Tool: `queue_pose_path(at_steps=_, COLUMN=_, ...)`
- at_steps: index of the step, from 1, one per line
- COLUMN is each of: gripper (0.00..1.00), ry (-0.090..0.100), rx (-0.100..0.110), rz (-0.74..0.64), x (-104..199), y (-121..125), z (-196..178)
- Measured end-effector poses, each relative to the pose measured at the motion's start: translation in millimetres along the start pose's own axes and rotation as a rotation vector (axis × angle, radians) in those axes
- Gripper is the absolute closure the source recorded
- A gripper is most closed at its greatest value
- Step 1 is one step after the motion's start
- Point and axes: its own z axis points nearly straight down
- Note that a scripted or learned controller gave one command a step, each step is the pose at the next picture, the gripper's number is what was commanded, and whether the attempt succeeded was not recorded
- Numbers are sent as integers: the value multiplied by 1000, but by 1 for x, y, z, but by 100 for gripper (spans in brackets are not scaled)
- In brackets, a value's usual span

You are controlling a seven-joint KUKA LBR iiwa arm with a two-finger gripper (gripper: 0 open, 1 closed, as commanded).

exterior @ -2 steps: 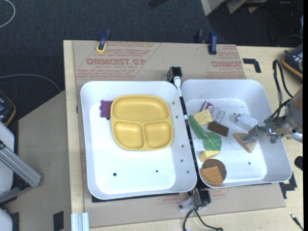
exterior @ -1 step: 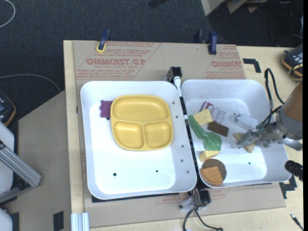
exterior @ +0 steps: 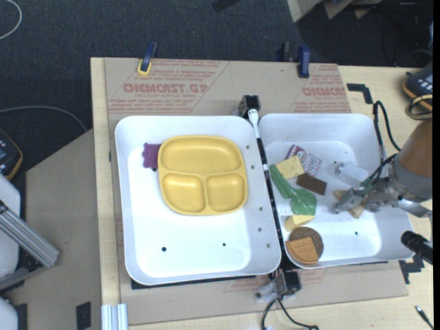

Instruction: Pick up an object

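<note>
My gripper (exterior: pixel 346 202) is down low in the right bin (exterior: pixel 357 128), on its right side, with the arm coming in from the right edge. A small tan piece (exterior: pixel 355 212) lies right at the gripper's tip; I cannot see if it is held. To the gripper's left lie a green spatula-shaped toy (exterior: pixel 294 194), a yellow wedge (exterior: pixel 289 167), a brown bar (exterior: pixel 313 183), a pink-and-white packet (exterior: pixel 307 159), another yellow piece (exterior: pixel 298 221) and a round brown cookie (exterior: pixel 304 245).
The left bin (exterior: pixel 137 205) holds a yellow divided plate (exterior: pixel 203 174) with a purple item (exterior: pixel 150 155) at its left edge. A pale grey piece (exterior: pixel 349 172) lies just above the gripper. Black cables (exterior: pixel 380 126) run over the right bin's far wall.
</note>
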Motion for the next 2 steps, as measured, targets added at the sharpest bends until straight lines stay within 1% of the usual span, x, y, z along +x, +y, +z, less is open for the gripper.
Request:
queue_pose_path(at_steps=1, gripper=100, ry=-4, rx=-2, rz=1, x=-1, y=0, z=-8)
queue_pose_path(at_steps=2, gripper=100, ry=-7, rx=-4, rz=1, x=-6, y=3, z=-50)
